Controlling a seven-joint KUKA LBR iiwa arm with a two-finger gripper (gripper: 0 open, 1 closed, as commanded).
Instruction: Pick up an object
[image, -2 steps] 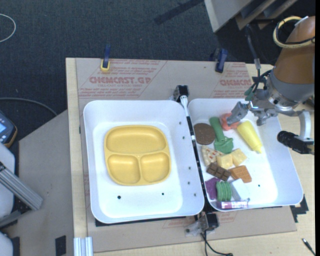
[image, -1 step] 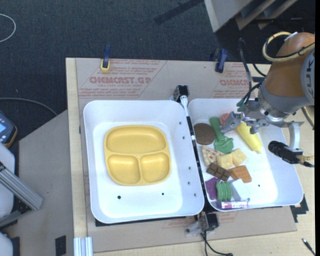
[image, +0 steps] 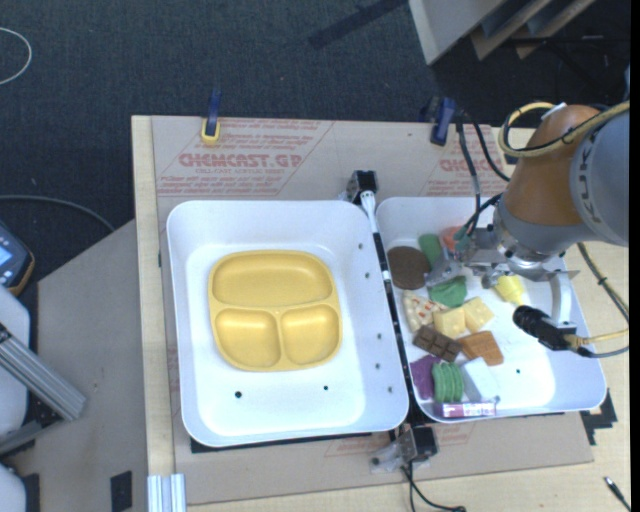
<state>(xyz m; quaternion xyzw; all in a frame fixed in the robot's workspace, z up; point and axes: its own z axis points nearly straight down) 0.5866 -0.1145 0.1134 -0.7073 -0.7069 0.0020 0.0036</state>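
Objects: a heap of small toy-food pieces in the right bin (image: 575, 385), centre-right of the frame — brown disc (image: 407, 266), green piece (image: 449, 292), pale yellow blocks (image: 466, 318), chocolate bar (image: 436, 343), orange piece (image: 484, 347), purple and green pieces (image: 440, 381) lower down.
Left bin (image: 190, 330): holds a yellow tray (image: 273, 308) with three compartments, nothing in them.
Arm (image: 560, 180): reaches in from the right, wrist low over the upper part of the right bin.
Gripper (image: 478, 262): down among the pieces near the green one — seen from above, mostly hidden by the wrist.
Fingers: cannot tell whether they stand wide or narrow; nothing visible between them.
Done: the approach, as it looks — the gripper is at the heap.
Left: a confirmed grasp and the lift; no piece is seen raised off the bin floor.
Risk: pieces lie touching, so a clean hold on just one looks uncertain.
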